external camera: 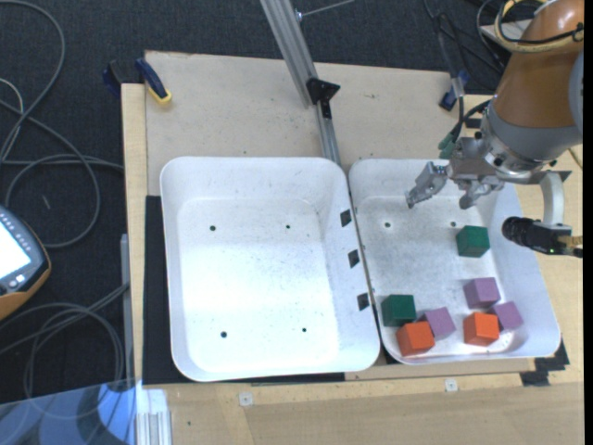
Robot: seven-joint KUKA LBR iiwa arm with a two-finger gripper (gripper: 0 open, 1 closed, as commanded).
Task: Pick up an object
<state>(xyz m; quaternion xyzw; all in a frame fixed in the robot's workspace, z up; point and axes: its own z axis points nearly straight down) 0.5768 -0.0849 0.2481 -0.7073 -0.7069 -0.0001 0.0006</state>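
Sitting in the right bin (371, 193), a green cube (473, 241) lies just near of the gripper (451, 186), whose fingers look apart and hold nothing; purple, orange and green cubes cluster along the bin's near edge.

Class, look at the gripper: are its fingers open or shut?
Open. The gripper hangs above the right bin, its fingers spread apart with nothing between them.
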